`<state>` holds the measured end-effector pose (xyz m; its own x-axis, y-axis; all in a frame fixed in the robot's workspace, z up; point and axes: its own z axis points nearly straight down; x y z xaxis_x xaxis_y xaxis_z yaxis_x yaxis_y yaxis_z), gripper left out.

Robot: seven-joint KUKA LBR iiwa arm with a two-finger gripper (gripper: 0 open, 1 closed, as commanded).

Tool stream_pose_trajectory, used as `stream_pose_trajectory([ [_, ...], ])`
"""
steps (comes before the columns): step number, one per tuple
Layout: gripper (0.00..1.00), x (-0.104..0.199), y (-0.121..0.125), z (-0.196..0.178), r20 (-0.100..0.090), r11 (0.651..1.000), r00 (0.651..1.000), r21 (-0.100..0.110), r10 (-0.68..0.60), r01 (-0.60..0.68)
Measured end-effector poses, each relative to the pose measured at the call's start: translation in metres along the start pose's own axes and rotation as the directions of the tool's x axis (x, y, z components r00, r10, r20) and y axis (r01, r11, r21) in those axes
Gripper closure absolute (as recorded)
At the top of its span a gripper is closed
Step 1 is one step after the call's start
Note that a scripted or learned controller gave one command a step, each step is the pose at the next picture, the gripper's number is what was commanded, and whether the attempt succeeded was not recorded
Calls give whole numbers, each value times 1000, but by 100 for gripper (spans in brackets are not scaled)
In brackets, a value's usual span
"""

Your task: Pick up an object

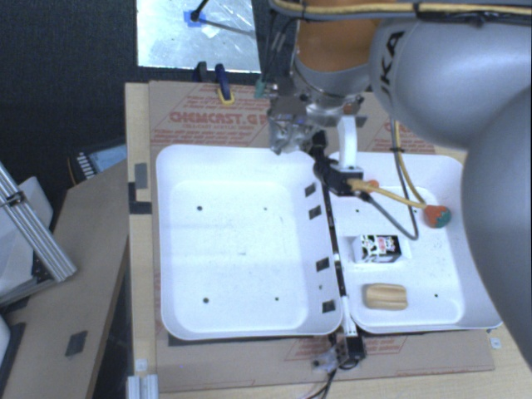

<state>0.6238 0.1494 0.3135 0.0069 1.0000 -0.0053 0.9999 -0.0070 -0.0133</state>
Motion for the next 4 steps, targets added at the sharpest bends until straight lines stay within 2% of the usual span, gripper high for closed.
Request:
stream_pose_trajectory([
  [1, 100, 32, 45, -81, -9, 1000, 1000, -26, -13, 12],
  [2, 100, -77, -4, -3, 0, 1000, 1000, -5, 3, -3],
  [3, 100, 6, -58, -91, -12, 1000, 1000, -23, -20, 20],
  [4, 100, 90, -34, -155, -11, 1000, 1000, -24, -19, 19],
])
